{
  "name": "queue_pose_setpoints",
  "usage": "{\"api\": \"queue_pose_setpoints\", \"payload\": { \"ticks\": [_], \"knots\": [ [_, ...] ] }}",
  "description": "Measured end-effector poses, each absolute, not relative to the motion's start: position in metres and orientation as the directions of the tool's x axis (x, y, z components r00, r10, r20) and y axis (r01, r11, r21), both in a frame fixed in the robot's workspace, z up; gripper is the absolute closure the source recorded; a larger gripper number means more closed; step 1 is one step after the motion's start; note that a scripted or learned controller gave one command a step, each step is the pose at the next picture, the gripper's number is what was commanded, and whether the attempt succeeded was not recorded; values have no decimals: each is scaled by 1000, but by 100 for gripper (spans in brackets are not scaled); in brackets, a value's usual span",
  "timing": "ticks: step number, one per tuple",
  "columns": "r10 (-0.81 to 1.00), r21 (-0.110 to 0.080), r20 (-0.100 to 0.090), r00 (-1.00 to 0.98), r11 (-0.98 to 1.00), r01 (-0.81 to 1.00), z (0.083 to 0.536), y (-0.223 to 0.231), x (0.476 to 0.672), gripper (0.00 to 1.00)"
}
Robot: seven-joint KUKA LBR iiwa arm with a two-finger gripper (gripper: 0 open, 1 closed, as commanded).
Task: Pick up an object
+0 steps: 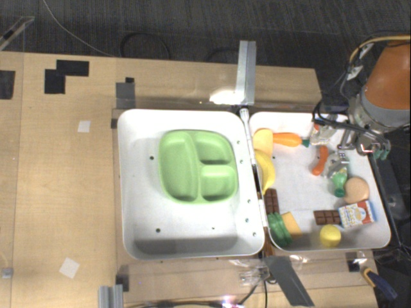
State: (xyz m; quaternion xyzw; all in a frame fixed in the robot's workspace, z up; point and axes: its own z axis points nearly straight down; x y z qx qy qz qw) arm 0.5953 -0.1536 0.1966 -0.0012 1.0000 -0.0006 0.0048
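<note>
I see my claw (335,161) low over the right white bin (302,201), its tips just above a small green object (339,183); I cannot tell its state. A tan egg-shaped piece (356,188) lies just beside. The divided green plastic plate (196,166) fills the left white bin (138,191) on the desk (58,191).

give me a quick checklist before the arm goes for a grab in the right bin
1. Gripper over the right bin: ok.
2. Holding anything: cannot tell; fingertips blur into the clutter.
3. Target right below: not ok; small carrot, green item and egg crowd together.
4. Banana free to lift: not ok, pressed against the divider wall.
5. Lemon standing apart: ok.
6. Green tray out of the way in the left bin: ok.
</note>
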Motion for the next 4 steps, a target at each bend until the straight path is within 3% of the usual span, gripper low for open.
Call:
{"api": "queue_pose_setpoints", "payload": {
  "ticks": [1,2,3,4],
  "knots": [
    [-172,-4,-12,-985,985,-172,98,-171,608,0],
    [-71,-2,-13,-997,997,-71,89,-158,622,0],
    [-77,-5,-28,-997,997,-77,105,-157,627,100],
    [-107,-5,-24,-994,994,-107,234,-133,653,100]
  ]
}}
